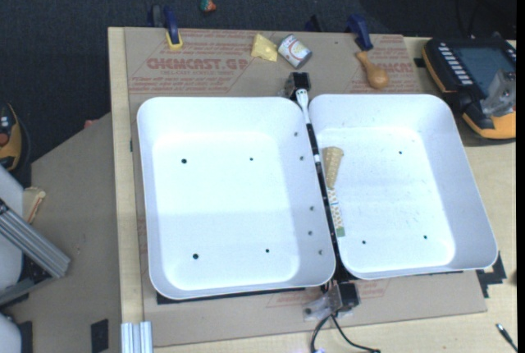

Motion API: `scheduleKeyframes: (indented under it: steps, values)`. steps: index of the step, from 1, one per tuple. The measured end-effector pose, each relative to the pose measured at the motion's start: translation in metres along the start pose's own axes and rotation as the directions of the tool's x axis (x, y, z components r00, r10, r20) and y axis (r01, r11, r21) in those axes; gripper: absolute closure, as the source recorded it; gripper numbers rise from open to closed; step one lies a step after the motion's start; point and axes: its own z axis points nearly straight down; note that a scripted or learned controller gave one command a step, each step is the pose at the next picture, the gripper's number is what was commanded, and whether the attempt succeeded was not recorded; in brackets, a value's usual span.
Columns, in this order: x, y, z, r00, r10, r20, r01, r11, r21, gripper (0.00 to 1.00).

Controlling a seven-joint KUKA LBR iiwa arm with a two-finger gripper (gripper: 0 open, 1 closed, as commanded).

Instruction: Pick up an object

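Observation:
A tan, cone-shaped object point(331, 162) lies in the right bin point(426, 179), close against its left wall. Just below the cone, a narrow pale strip with small markings point(335, 210) runs along the same wall. The left bin point(164, 179) shows bare white floor with a few small dark dots.
On the cardboard behind the bins lie a yellow piece point(264, 48), a small white and grey object point(294, 50) and a wooden-looking brown piece point(372, 69). Blue clamps point(171, 25) hold the board's back edge. A yellow and black handheld device point(476, 80) sits at the right.

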Motion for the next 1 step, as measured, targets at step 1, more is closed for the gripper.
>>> scheduleKeyframes:
  steps: [1]
  values:
    - [0.0006,-0.0051,-0.1173,1.000,0.000,0.002,0.000,1.000,-0.010,1.00]
